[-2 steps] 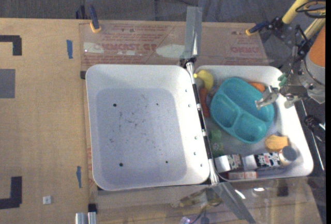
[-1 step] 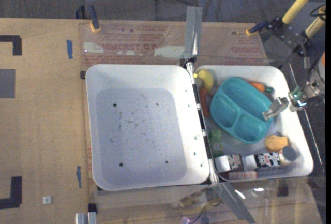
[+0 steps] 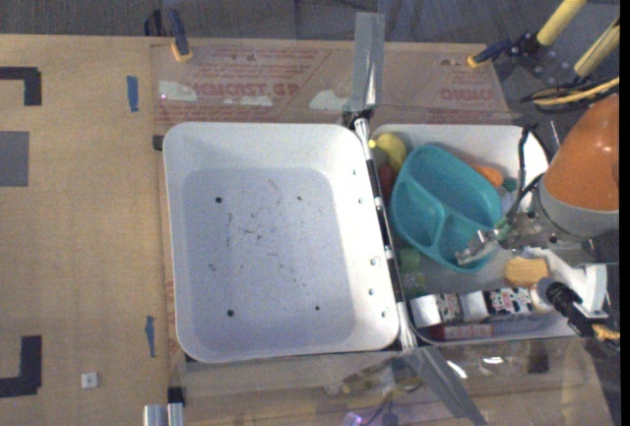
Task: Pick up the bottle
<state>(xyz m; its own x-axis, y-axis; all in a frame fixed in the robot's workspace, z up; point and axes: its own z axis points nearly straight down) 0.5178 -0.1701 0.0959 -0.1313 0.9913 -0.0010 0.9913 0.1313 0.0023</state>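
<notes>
end effector [image 3: 479, 248] over right bin [image 3: 524, 141], finger state unreadable | teal divided tray [image 3: 443, 203] touching at its 10 o'clock | bottle [image 3: 482, 303] lying flat at 6 o'clock, near wall | risk: snagging tray, not bottle

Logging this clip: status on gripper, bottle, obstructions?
Gripper over right bin, at teal divided dish; finger state unclear. Bottle lying flat along bin's near wall, not grasped. Dish and small items crowd it.

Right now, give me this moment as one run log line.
arm: over right bin | gripper: at teal divided dish edge, nothing seen held | bottle: lying at bin's near wall | left bin: no objects
</notes>
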